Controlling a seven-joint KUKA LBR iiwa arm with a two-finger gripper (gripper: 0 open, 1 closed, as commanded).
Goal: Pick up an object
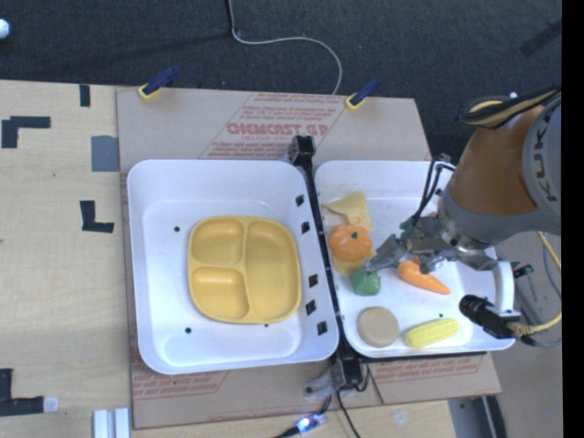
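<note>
Two white bins sit on the counter (pixel 55 245): the left bin (pixel 151 272) carries a yellow divided plate (pixel 245 269); in the right bin (pixel 401 173), the fingers (pixel 391 254) hover, slightly parted and empty, over the green piece (pixel 366 282), beside a carrot (pixel 424 277) pointing lower-right.

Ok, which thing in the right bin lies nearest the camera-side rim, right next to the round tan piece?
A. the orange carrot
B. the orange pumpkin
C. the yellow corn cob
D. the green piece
C: the yellow corn cob lies along the right bin's near rim beside the round tan piece, while the carrot, pumpkin and green piece sit farther up.
</note>
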